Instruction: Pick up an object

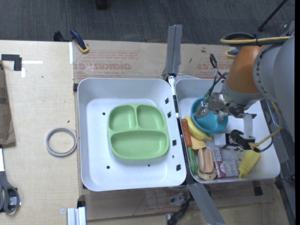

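Nearest the camera, along the front of the right bin [267, 170], lie a toy hot dog [205, 162], a small printed packet [226, 165] and a yellow bottle-shaped toy [248, 161], packed close together. Behind them a yellow banana [197, 130] leans against a blue bowl [209, 118], with an orange piece [186, 132] and a green strip [191, 158] just beside the bin's left wall. At the bowl's rim sits the end effector [206, 108], reaching in from the right on the grey arm [276, 74] with its orange band [242, 69]; whether its fingers are apart or together cannot be told, and nothing is seen clamped between them. In the left bin [89, 139] a green divided plate [138, 131] lies flat at the centre. On the desk [37, 107] to the left rests a grey ring [61, 141].
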Motion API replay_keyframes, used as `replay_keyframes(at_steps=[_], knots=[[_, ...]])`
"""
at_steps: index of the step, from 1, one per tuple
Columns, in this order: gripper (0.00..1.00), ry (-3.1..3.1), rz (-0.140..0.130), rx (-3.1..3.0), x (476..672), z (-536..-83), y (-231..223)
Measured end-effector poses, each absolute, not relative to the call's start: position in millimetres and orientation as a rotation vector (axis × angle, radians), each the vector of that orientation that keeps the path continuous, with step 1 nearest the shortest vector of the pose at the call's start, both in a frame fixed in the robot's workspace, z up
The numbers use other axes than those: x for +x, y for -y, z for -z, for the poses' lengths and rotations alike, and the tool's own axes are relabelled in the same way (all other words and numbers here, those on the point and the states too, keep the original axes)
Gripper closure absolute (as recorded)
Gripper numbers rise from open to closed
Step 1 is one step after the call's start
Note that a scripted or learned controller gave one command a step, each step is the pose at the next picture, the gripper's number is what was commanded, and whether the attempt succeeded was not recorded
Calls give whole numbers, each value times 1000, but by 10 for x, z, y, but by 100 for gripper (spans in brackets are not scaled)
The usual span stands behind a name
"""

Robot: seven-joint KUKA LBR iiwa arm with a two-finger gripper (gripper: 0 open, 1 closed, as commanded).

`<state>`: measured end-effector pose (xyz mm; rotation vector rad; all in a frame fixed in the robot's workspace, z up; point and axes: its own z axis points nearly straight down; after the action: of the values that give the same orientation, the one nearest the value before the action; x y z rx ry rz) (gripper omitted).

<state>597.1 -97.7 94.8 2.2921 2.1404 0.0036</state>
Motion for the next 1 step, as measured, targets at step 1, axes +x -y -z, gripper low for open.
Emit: replay_keyframes(at_steps=[1], knots=[[0, -2488, 0, 1916, 6049, -1087, 1051]])
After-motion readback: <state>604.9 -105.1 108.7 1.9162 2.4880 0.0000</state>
